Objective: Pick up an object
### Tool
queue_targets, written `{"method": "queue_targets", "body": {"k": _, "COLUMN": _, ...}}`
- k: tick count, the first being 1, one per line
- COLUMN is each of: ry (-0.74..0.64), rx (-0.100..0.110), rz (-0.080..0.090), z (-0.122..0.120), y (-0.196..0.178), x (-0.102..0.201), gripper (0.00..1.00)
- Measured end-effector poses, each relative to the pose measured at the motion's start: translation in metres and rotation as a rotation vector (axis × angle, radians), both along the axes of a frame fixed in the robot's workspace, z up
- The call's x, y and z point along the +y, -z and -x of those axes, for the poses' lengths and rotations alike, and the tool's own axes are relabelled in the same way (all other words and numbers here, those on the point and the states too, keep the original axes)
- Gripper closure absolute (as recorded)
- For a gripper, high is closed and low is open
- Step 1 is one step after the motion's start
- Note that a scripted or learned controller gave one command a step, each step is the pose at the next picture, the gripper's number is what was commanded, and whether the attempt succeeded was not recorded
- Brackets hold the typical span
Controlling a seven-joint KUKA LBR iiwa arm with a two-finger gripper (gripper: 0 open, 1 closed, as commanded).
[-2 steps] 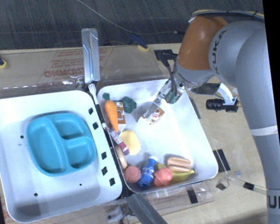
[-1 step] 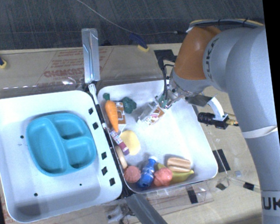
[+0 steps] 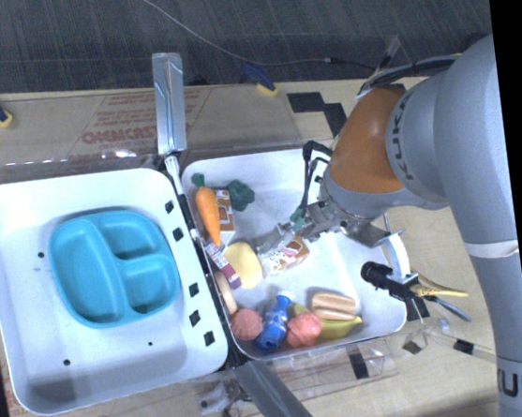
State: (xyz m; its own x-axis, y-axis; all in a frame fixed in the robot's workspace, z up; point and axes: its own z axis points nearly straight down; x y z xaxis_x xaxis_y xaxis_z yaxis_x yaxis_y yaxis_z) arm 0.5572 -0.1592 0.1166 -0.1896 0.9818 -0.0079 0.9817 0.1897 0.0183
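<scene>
Several toys heaped lower right in right bin (image 3: 388,321), so gripper (image 3: 294,230) lowered mid-frame onto snack packet (image 3: 284,257); grip state indiscernible.

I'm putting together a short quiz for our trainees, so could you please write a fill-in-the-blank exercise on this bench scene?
1. The blue divided tray lies in the ____ bin.
2. The carrot lies in the right bin against its ____ wall.
3. The claw is over the ____ bin.
4. The hot dog lies near the right bin's ____ edge.

Missing words: left; left; right; near (bottom)
</scene>
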Motion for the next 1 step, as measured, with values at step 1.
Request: {"method": "queue_targets", "body": {"k": 1, "ry": -0.194, "rx": -0.011, "rz": 0.012, "z": -0.0147, "y": 0.0063, "x": 0.0026, "gripper": 0.0}}
